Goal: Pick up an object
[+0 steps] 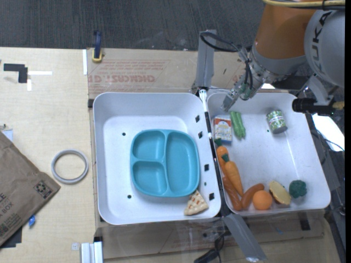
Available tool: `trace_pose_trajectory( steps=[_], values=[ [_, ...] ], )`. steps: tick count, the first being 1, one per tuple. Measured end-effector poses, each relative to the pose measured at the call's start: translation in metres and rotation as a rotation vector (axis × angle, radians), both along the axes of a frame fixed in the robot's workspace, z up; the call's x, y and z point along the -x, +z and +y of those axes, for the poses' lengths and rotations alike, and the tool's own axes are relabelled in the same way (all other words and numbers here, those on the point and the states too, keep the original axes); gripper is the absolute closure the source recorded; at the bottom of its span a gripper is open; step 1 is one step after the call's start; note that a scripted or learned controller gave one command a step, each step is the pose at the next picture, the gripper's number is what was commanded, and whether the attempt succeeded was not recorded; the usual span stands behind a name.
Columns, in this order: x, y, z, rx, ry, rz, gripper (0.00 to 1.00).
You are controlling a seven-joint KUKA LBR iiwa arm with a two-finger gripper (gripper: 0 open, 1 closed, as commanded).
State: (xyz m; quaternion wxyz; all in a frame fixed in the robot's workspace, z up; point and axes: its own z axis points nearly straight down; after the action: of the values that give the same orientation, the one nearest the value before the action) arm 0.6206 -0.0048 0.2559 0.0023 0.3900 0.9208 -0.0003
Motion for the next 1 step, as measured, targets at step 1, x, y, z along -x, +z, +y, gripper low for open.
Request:
trace_pose_trajectory(
  steps=[1],
  values=[
    [-0.0009,0.0087,-0.0005,0.001,0.001,-0.002,1.00]
  ],
)
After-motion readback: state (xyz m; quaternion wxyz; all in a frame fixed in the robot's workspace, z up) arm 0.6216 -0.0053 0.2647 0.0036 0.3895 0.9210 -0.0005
